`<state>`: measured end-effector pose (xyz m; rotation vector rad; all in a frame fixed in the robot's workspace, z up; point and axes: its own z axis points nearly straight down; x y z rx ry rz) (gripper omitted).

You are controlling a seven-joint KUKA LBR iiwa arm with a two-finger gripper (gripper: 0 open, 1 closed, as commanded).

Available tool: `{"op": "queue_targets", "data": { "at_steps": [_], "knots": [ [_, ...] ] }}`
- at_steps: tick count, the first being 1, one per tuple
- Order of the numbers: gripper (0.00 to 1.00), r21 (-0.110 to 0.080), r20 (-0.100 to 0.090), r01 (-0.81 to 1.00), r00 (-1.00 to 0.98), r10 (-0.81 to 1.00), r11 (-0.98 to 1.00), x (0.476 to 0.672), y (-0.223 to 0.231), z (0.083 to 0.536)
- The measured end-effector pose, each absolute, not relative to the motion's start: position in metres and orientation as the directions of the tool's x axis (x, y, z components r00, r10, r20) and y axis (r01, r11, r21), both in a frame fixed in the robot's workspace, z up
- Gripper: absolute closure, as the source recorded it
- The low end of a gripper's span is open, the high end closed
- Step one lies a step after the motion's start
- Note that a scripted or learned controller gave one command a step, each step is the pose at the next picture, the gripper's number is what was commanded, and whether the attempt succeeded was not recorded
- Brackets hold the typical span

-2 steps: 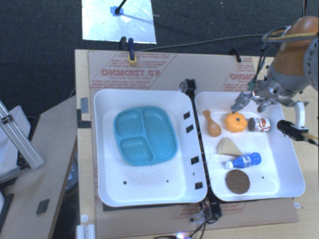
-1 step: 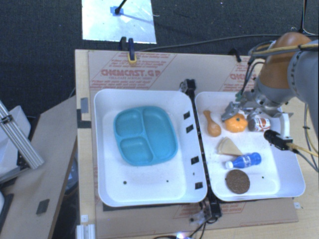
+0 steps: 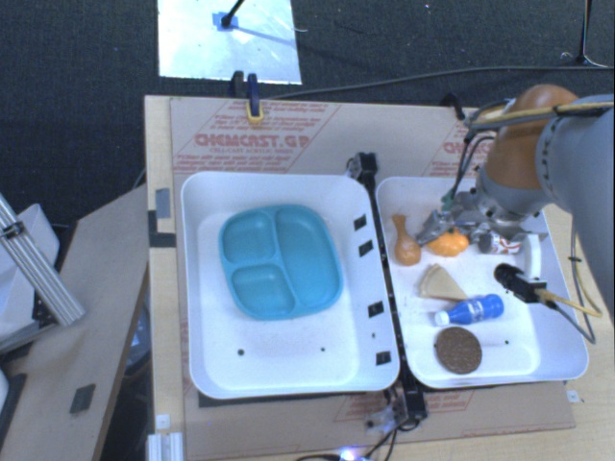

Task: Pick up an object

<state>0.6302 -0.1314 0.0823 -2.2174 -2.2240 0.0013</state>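
Hovering the hand (image 3: 448, 227) close over a small, rounded, bright-orange lump (image 3: 449, 246) just right of the tan drumstick (image 3: 406, 243). Not showing how wide.

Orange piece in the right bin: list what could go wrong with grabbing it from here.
1. The gripper hangs right over the orange piece, and the tan drumstick lies close beside it; the drumstick may get knocked or caught instead.
2. The orange piece looks rounded, so it might slip out of a pinch.
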Motion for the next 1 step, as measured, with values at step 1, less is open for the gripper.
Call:
{"op": "queue_targets", "data": {
  "at_steps": [1],
  "knots": [
    [1.00, 0.005, -0.001, 1.000, -0.004, 1.000, 0.004, 0.6319, -0.1317, 0.0958]
  ]
}}
